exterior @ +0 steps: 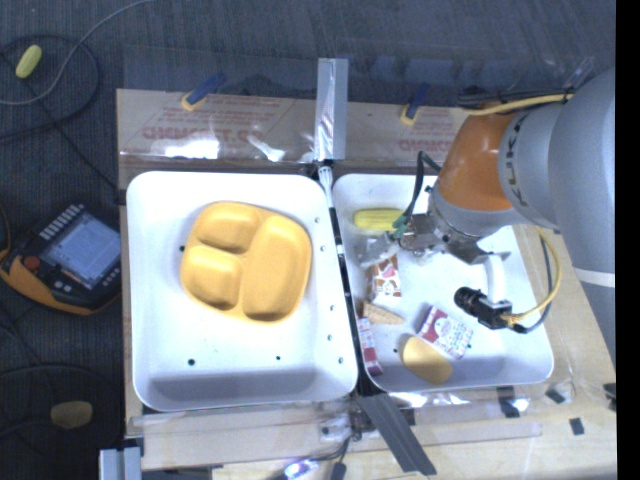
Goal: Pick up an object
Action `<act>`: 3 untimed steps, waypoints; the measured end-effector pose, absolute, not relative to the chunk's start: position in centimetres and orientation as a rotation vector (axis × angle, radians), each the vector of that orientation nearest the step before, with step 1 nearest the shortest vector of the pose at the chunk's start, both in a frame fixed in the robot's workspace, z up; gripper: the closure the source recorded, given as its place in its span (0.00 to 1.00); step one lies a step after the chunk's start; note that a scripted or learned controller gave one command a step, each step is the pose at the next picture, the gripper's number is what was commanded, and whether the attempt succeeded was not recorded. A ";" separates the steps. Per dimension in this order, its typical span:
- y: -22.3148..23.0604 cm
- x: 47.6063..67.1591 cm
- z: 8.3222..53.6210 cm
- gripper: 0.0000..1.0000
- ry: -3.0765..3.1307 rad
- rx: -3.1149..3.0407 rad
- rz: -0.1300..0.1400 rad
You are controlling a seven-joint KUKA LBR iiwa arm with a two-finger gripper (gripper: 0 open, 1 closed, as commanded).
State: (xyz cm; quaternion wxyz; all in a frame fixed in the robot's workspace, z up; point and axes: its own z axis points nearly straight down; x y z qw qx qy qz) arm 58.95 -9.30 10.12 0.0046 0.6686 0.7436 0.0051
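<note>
L bin (150,298) has a yellow sectioned tray (245,260). R bin (535,363): yellow banana-like piece (377,219) at far-left, just beside my gripper (412,230); can't tell its grip state. I judge it light, smooth, maybe slippery; I'd pinch across its middle.

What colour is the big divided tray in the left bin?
Yellow; the divided tray shows plainly in the camera view.
</note>
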 end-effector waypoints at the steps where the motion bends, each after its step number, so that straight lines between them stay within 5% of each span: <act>1: -9.2 58.9 10.9 1.00 2.335 2.098 0.016; 2: -4.6 58.3 23.0 1.00 2.371 2.060 -0.002; 3: -1.2 62.5 19.9 1.00 2.560 1.822 -0.005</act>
